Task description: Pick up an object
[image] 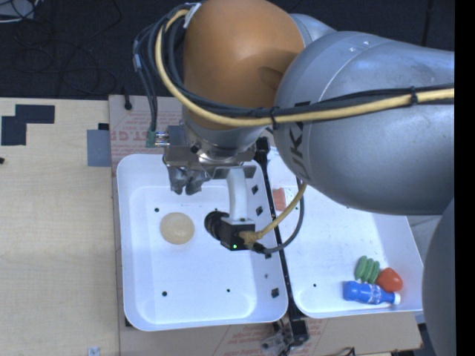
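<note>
A pale beige round object (177, 228) lies in the left white bin (141, 302), near its left wall. My gripper (187, 182) hangs over the back of that bin, just above and slightly right of the beige object, and I see nothing held in it. The grey arm with its big orange band covers the bin's back edge. In the right bin (326, 306), at the front right corner, lie a blue bottle (369, 293), a green piece (366, 268) and a red piece (390, 279). A small pinkish object (279, 197) peeks out beside the arm.
A black sensor with a green light (225, 233) and a yellow cable (286, 217) hang from the wrist over the divider between the bins. Light wooden bench (52, 236) stretches to the left. Cardboard edges the bins at the back and front.
</note>
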`<state>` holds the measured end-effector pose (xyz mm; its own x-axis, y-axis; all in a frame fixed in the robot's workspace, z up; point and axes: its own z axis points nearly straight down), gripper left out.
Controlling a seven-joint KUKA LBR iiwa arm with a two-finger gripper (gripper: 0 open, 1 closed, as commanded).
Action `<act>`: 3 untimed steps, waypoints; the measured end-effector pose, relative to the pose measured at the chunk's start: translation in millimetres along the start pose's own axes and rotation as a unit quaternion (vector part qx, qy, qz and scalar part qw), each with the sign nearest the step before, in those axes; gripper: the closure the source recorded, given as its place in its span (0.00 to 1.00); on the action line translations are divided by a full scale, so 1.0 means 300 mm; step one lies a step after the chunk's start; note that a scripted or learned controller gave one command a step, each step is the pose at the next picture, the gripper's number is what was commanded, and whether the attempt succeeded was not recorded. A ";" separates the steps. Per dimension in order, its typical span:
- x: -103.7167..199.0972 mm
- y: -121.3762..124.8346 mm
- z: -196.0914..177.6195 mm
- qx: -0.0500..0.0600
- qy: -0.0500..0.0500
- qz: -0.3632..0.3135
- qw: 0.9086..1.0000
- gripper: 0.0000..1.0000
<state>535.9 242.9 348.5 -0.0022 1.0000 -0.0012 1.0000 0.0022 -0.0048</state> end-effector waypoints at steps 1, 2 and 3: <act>0.000 -0.048 -0.343 -0.006 0.003 0.000 1.000 1.00; 0.002 -0.076 0.182 0.006 -0.004 0.001 1.000 1.00; 0.003 0.050 0.139 -0.002 0.000 0.002 1.000 1.00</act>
<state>550.7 243.7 306.6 0.0008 1.0000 -0.0015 1.0000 -0.0008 -0.0017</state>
